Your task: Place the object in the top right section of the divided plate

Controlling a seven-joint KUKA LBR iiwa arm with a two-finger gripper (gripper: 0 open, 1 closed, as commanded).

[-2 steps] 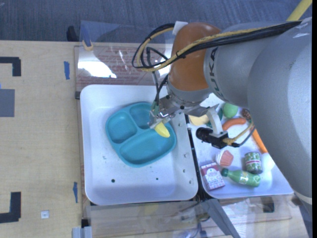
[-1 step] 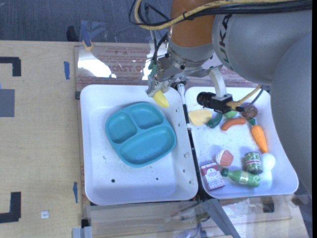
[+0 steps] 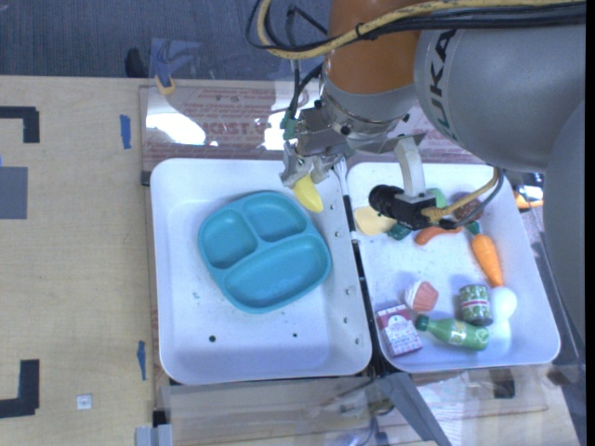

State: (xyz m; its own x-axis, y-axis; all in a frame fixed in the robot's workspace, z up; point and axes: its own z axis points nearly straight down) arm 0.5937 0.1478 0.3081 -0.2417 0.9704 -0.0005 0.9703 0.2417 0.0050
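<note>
Camera view: yellow object pinched in the closed gripper, carried above the left bin.
It hangs at two o'clock of the blue divided plate, just off its top right section, presumably for release there.

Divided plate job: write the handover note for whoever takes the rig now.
Gripper: above the left bin's upper right corner, a small yellow toy piece between its fingers.
Blue divided plastic plate: lies in the left white bin; all three sections bare. Its top right section sits just left of and below the held piece.
Right white bin: holds the other toys, among them an orange carrot and a green bottle.
Done: the piece is picked up and carried over the left bin.
Left: move it over the top right section, lower, release.
</note>
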